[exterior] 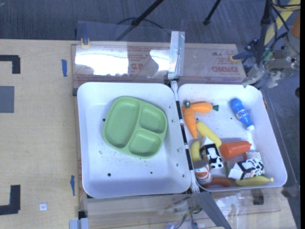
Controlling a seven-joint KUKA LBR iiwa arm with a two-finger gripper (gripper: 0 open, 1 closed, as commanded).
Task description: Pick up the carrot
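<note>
A pale wooden worktop (pixel 38 128) carries two shallow white bins side by side, with black corner marks and bits of blue tape on the bare wood at the left. Behind the bins stands a clear panel (pixel 124 61) that catches glare, joined by a strip of silver tape (pixel 176 49). Beyond it lies dark grey carpet (pixel 95 4) crossed by black stand legs.

The left bin (pixel 95 171) holds a green divided plate (pixel 136 126), tilted a little against the bin's edges.

The right bin (pixel 271 142) is crowded. The carrot (pixel 190 120) lies near the bin's left wall, upper part, running down and away from that wall. Another orange carrot (pixel 200 107) lies crosswise just above it, touching or nearly so. A corn cob (pixel 208 133) sits just beside the first carrot. A blue bottle (pixel 241 112) rests near the right wall, a red pepper (pixel 234 149) lower down, and a banana (pixel 255 180) along the bottom edge among black-and-white toys.

The pincer (pixel 271 70) sits at the upper right, outside the right bin's far corner, amid cables; whether it is wide or narrow I cannot tell.
</note>
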